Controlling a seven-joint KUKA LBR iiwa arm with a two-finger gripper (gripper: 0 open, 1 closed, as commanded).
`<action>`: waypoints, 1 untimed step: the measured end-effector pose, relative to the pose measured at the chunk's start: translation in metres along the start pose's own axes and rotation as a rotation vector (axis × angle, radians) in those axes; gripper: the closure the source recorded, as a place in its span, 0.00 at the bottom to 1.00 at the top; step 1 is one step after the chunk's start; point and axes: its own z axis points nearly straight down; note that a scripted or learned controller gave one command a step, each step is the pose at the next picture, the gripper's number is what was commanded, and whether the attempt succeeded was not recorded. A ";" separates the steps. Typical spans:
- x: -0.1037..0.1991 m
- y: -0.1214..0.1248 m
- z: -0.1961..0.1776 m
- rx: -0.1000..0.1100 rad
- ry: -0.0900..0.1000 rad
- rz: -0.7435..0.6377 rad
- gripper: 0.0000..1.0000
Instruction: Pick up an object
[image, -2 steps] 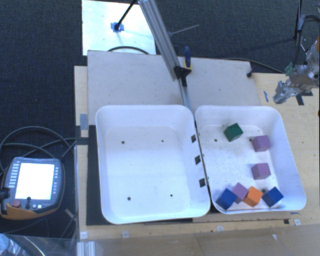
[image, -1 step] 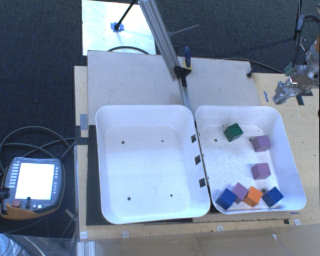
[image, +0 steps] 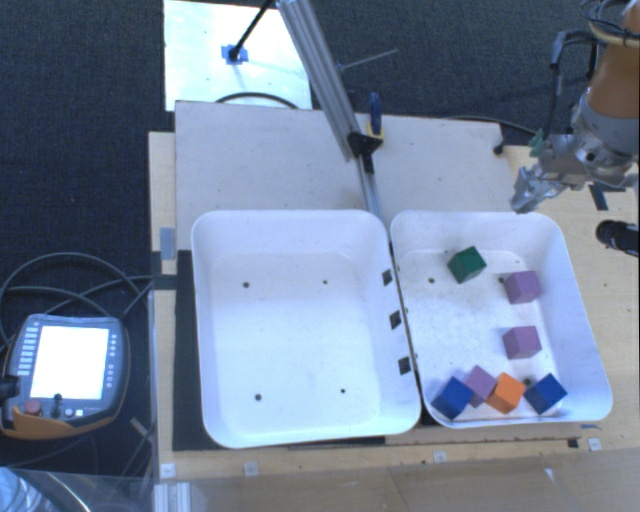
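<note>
Above the right bin's (image: 578, 300) far-right corner, our gripper (image: 525, 197), its opening unclear, carries nothing, and we risk closing on air far from the green cube (image: 466, 264).

Grey arm (image: 606, 120) with an orange band above the wrist, black cables looping alongside, ending in a pale metallic end effector (image: 524, 197) of blocky shape.

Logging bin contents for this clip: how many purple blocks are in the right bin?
3, none apparently hidden. One purple block sits near the far right wall, a second just nearer the camera, and a third in the front row between a blue block and an orange block.
</note>
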 end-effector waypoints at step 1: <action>0.058 -0.022 0.001 0.001 0.001 0.000 1.00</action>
